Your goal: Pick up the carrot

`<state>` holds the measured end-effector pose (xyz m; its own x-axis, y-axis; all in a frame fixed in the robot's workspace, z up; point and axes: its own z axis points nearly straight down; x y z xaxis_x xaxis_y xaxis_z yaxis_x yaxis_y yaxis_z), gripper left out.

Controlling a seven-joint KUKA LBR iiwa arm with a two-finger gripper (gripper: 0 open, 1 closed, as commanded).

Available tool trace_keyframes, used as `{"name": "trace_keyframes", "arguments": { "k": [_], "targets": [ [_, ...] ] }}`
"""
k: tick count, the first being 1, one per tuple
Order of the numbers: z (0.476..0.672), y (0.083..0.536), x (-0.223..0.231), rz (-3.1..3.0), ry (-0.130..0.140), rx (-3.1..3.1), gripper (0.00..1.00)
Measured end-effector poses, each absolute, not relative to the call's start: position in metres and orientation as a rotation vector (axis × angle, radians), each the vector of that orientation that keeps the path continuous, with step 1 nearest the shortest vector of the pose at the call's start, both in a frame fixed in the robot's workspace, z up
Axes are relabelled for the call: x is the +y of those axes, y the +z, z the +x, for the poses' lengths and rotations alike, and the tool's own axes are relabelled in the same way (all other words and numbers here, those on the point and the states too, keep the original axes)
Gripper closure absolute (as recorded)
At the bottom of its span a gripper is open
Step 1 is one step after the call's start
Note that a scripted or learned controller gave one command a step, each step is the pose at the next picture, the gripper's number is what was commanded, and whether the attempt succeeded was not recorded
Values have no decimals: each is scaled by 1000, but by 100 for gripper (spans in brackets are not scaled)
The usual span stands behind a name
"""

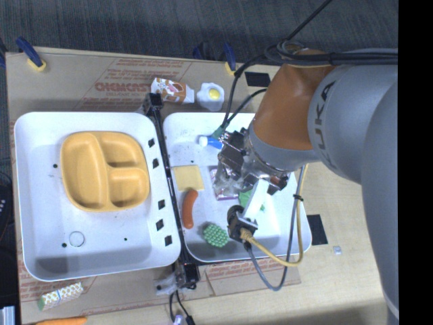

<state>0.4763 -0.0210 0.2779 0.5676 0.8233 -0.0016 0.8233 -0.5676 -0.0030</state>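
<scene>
1. The counter [338,263] is pale wood-toned, with a flattened brown cardboard sheet [88,70] under the bins; red printing runs across the cardboard, too small to read.
2. The arm [325,114] comes in from the right: smooth grey casing with a glossy orange band, and dark letters "UKA" readable on the grey shell just beside the band.
3. The left bin [27,202] is a shallow white plastic tub with rounded corners. A mustard-yellow divided plate [105,169] with three compartments lies in its upper half.
4. The right bin [177,128] is the same white plastic, joined to the left one by a black strip of clips down the middle.
5. The pincer [226,181] hangs over the middle of the right bin, a boxy metal and clear-plastic assembly; whether its tips are apart or together I cannot tell.
6. A yellow cable [270,254] loops from the wrist across the bin's lower right.
7. A flat pale-yellow square, like a cheese slice [188,177], lies in the right bin left of the pincer.
8. The carrot [189,208] is a smooth orange-red rounded stick, lying nearly upright along the right bin's left wall, just below the cheese slice and apart from the pincer.
9. A green knobbly round toy [216,235] sits near the bin's lower edge, right of the carrot.
10. A small white and yellow item [211,95] rests on the cardboard above the right bin.
</scene>
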Motion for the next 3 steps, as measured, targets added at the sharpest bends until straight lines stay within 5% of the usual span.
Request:
{"name": "trace_keyframes", "arguments": {
  "k": [1, 2, 3],
  "targets": [
    [475, 229, 48, -2450, 8, -1959, 100],
    [480, 263, 40, -1932, 4, -2476, 100],
    [476, 234, 56, -2256, 7, -2180, 100]
  ]
}}
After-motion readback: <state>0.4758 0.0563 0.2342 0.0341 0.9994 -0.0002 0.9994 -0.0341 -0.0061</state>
